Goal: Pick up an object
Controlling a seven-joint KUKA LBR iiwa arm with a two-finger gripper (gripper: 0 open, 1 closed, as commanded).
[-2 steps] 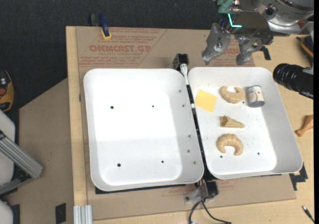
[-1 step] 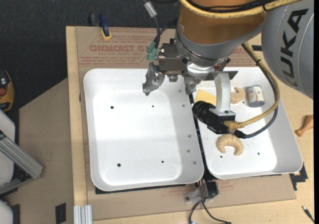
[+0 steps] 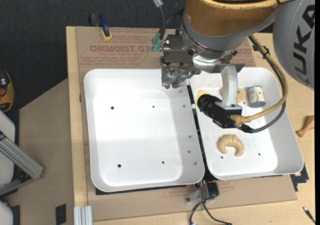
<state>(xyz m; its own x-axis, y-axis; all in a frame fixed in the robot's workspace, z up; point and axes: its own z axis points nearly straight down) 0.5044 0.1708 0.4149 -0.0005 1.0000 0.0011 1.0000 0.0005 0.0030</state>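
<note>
The arm (image 3: 235,4) hangs over the far edge where both bins meet, so the step looks like reaching. The gripper (image 3: 172,80) carries nothing; whether it is open or closed cannot be told. Next it must descend onto an object. The left bin (image 3: 100,134) is bare; the right bin (image 3: 280,159) holds a croissant (image 3: 230,144) near its front and a small can (image 3: 256,96) farther back.

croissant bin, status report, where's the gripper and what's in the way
Gripper over the left bin's far right corner, nothing seen between fingers. Croissant loose in right bin, small can beyond it. Black cable fitting hangs above the croissant.
</note>
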